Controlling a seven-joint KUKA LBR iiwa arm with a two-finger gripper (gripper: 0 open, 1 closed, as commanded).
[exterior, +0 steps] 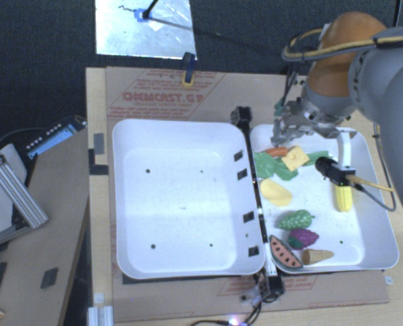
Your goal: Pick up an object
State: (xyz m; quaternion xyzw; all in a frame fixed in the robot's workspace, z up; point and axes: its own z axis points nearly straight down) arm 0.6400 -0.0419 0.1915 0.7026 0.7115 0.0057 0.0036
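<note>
We are looking at the end effector (281,140) hanging low over the right bin (368,233), near that bin's far corner by the divide between the two bins. It is pointing straight down, and we cannot tell whether it is released or clenched. Its tip is sitting just above a carrot (277,152), though we cannot tell whether the two are touching.

Above it the wrist is rising to the orange band (340,46). From there the grey arm (384,80) is bending down and away toward the right of the view, so the whole limb is arching over the far side of the bin.

The things to pick are all lying in the right bin. Just beside the carrot a yellow square (296,159) is resting, and both are lying against a green leaf (272,166). A green pod (315,158) is lying right of the square. Nearer to us a pale yellow slice (276,193) is lying by the bin's left wall, and a yellow cob (342,197) is lying well to its right. Closer still we are finding a green bumpy fruit (295,219), purple grapes (302,237), a watermelon wedge (284,252) and a cone (317,255), grouped near the front left corner.

The left bin (181,202) is sitting alongside, and both bins are resting on a cardboard sheet (160,95).
</note>
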